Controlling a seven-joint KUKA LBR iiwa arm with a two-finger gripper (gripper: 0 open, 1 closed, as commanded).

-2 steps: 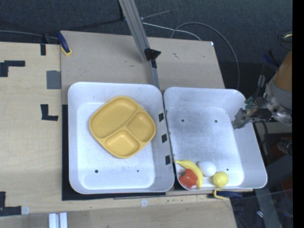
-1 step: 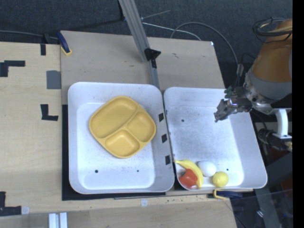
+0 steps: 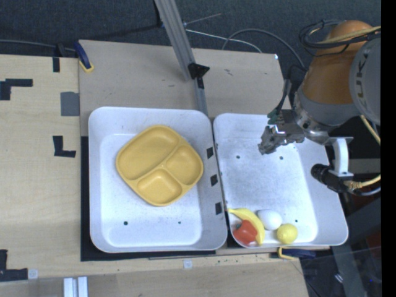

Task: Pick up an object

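The two shallow white plastic bins sit side by side, the left bin [image 3: 99, 184] toward nine o'clock and the right bin [image 3: 322, 209] toward three. Both have smooth, glossy floors with raised lips, so anything nudged is likely to slide rather than stay put.

In the left bin lies a yellow moulded plastic divided plate [image 3: 159, 164], rounded-square, with three shallow compartments. It looks too wide and flat for a two-finger pinch except at its rim.

The grey arm's gripper [image 3: 272, 142] hangs over the upper part of the right bin, at about one o'clock in the frame. Its fingers are too dark and small to read, so I cannot tell whether they are spread or closed; nothing is visibly held.

The likely targets are crowded at the bin's six o'clock edge: a curved yellow toy banana [image 3: 247, 217], a red rounded toy fruit [image 3: 245, 231], a small white egg-shaped ball [image 3: 270, 218], and a small yellow lemon-like ball [image 3: 286, 232].

They touch or nearly touch. My worry is that a descent there catches two at once, or that the round, slick pieces squirt out sideways against the wall.
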